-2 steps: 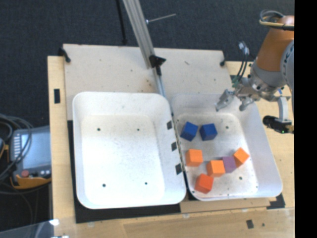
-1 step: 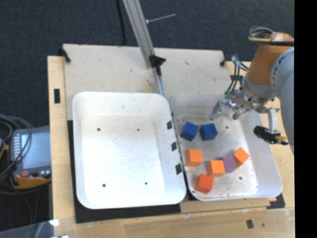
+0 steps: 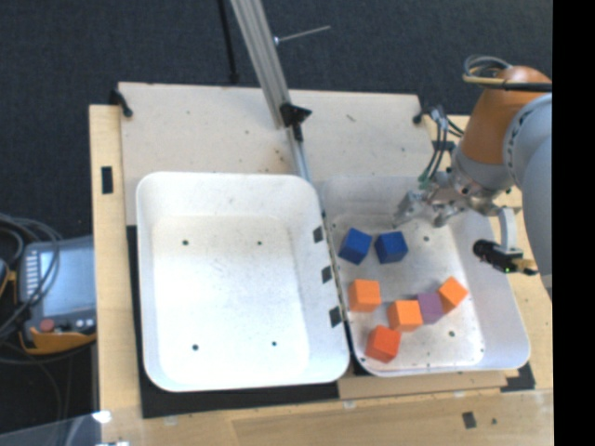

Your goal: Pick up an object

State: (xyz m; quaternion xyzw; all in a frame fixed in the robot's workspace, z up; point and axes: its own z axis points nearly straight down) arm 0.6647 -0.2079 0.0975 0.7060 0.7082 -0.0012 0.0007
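Below-left of the tool (image 3: 429,207), its state unclear, two blue cubes (image 3: 373,246).

A robotics lab: a plywood worktop (image 3: 214,128) on dark carpet carries two white bins (image 3: 158,203), with an aluminium camera mast (image 3: 265,54) bolted behind them, an industrial arm (image 3: 502,137) reaching in, and a control pendant (image 3: 56,291) with cables lying at the left

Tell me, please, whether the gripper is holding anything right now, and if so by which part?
Nothing is held. The gripper sits above the right bin, apart from the blocks.
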